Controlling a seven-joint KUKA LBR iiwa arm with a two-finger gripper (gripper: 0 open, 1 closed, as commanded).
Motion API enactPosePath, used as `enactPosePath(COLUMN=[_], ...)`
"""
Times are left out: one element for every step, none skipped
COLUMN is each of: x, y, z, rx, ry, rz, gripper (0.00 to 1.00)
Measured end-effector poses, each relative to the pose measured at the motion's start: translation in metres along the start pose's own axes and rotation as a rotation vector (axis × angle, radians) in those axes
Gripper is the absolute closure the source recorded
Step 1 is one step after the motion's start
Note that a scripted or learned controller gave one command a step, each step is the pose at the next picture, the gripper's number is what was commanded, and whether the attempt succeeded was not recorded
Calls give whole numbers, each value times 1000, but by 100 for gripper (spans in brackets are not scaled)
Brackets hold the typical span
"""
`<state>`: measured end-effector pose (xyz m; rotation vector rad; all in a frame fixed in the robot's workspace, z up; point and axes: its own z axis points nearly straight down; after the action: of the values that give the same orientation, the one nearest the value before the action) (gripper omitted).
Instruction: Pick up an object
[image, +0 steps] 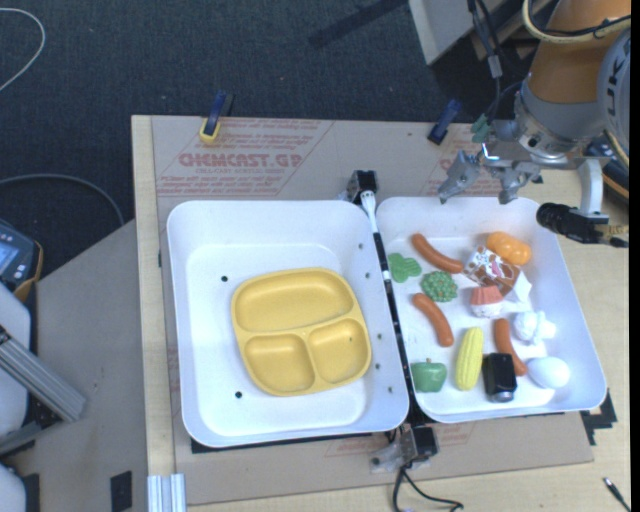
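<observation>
Metal fingers (487, 184) spread, nothing between them, hovering above the far rim of the right bin (580, 300), whose smooth white plastic holds glossy toy food: two sausages (437, 253), knobbly corn cob (468, 358), green pepper (429, 375), egg (547, 372); left bin holds a yellow three-compartment tray (298, 328).

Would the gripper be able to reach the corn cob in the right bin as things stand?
Probably yes: the corn cob lies uncovered, with the green pepper and a black object close beside it; the gripper hovers above the bin's far edge.
</observation>
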<state>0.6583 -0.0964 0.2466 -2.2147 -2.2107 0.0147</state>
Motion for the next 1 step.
enactPosePath(x=[0], y=[2], z=[-9], rx=[-14], ry=[-1], rz=[-2], gripper=[0])
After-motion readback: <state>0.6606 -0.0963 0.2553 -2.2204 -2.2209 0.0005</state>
